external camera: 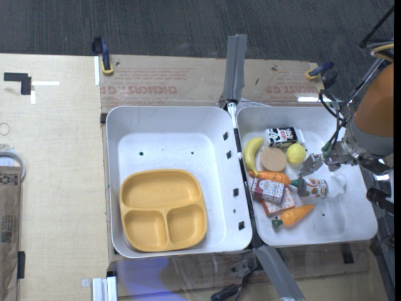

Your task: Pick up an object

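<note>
— Where is there room to move, going by the right bin (351, 229)?

— Its near-right corner is bare white floor, and so is the strip along its right wall. The toys crowd its left half, up against the divider it shares with the left bin (125, 130). The gripper (315, 162) hangs over the middle of the right bin, just right of the heap, with the arm (376, 115) coming in over the right wall.

— Open or closed?

— I cannot tell; the end of it is small and blurred against the clutter.

— And the bench?

— Pale wood left of the bins, brown cardboard (188, 80) behind them, dark floor beyond. A grey post (235, 64) stands at the back where the two bins meet.

— What is in the heap?

— At the back of the right bin, a black-and-white carton (280, 135) with a lemon (296, 152) just in front. A banana (251, 153) lies along the left wall, a round tan disc (273, 159) beside it. Nearer, a carrot (270, 176), a red box (269, 191), a small bottle (312, 187) (right below the gripper) and a second carrot (294, 215) nearest the front.

— The left bin?

— A yellow divided plate (163, 209) sits in its front half.
</note>
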`<state>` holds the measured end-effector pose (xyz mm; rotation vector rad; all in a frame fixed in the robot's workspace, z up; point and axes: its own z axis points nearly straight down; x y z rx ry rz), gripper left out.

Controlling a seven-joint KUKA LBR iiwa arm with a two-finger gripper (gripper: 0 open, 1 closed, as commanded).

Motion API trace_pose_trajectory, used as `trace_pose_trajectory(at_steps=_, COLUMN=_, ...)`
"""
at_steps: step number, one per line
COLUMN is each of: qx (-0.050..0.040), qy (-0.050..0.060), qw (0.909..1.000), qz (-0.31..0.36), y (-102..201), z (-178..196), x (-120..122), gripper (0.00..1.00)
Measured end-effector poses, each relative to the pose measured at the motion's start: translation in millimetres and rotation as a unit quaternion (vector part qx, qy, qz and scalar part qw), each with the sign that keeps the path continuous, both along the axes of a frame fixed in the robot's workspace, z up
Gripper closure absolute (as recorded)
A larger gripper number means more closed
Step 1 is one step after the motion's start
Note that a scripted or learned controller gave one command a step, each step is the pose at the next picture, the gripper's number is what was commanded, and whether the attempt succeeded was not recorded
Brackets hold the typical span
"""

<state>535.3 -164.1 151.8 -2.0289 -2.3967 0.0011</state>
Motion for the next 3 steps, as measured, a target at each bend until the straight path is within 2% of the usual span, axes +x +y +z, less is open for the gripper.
trace_pose_trajectory(at_steps=1, qx=-0.0049, qy=-0.017, qw=0.9998, qz=0.010, y=49.8, z=-36.7, x=13.2, gripper=0.00)
trace_pose_trajectory(at_steps=2, qx=-0.0040, qy=-0.024, qw=0.9920, qz=-0.124, y=58.8, z=-39.7, x=26.0, gripper=0.00)
trace_pose_trajectory(at_steps=3, qx=-0.0010, qy=0.000, qw=0.9911, qz=-0.133, y=86.9, z=39.3, x=4.6, gripper=0.00)
